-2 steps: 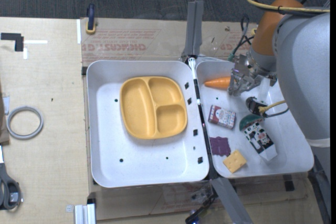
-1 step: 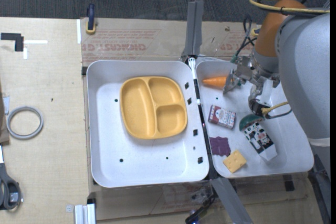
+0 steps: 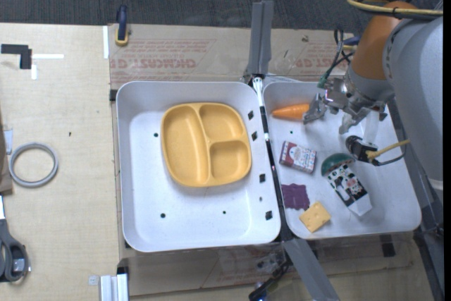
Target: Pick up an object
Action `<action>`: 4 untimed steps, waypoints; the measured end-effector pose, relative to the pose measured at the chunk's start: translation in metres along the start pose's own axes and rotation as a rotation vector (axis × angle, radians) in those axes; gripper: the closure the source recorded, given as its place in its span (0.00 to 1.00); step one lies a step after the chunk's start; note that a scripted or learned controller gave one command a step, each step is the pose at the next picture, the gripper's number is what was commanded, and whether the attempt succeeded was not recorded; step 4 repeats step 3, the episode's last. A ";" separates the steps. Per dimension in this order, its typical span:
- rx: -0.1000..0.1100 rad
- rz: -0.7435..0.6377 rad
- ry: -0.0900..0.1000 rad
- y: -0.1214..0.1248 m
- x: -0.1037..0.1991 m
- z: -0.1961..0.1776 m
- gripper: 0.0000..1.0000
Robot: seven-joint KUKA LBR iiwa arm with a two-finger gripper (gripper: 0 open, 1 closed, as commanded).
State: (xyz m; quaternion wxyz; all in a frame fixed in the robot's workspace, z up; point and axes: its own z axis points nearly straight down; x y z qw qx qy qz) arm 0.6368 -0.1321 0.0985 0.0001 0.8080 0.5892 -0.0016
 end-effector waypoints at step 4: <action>0.016 0.959 -0.007 -0.011 0.039 0.010 0.00</action>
